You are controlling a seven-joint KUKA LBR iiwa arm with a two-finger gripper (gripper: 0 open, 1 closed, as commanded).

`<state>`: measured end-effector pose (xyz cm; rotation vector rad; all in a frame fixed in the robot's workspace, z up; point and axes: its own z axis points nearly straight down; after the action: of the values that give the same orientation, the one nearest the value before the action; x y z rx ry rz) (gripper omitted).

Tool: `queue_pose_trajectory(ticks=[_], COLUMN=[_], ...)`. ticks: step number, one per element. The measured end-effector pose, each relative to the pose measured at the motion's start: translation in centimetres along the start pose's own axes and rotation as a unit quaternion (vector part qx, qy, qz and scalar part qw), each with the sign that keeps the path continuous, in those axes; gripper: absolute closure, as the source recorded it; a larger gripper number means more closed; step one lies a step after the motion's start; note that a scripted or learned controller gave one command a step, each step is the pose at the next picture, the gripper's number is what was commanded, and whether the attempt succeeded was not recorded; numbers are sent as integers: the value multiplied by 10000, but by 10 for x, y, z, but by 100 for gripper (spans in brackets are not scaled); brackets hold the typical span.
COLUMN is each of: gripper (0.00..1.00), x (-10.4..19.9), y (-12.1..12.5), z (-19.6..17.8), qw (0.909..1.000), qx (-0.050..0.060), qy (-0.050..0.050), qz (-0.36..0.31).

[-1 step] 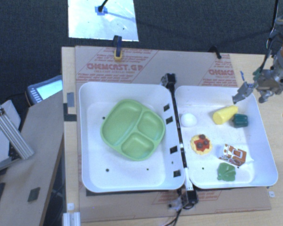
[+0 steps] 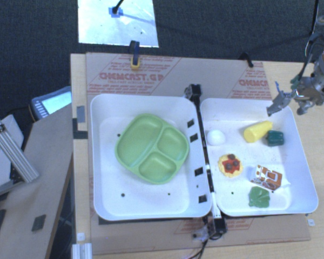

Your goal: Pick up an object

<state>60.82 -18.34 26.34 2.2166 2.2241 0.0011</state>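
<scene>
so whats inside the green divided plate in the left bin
Nothing shows in the three compartments of the green divided plate; all look bare. It lies in the left bin, and the bin floor beneath the plate is covered.

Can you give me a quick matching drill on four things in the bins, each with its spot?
Things:
1. green plate
2. white ball
3. yellow block
4. green toy

Places:
A. right bin, front edge, nearest the camera
B. left bin, middle
C. right bin, beside the dark green block
D. right bin, close to the divider between the bins

Pairs: 1-B, 2-D, 3-C, 4-A
</scene>
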Motion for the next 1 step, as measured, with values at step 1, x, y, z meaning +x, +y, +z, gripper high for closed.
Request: queue_pose_trajectory(ticks=[1], gripper=[0], x=[4], y=[-9], z=[55], qw=[10000], qx=[20], qy=[6], qz=[10])
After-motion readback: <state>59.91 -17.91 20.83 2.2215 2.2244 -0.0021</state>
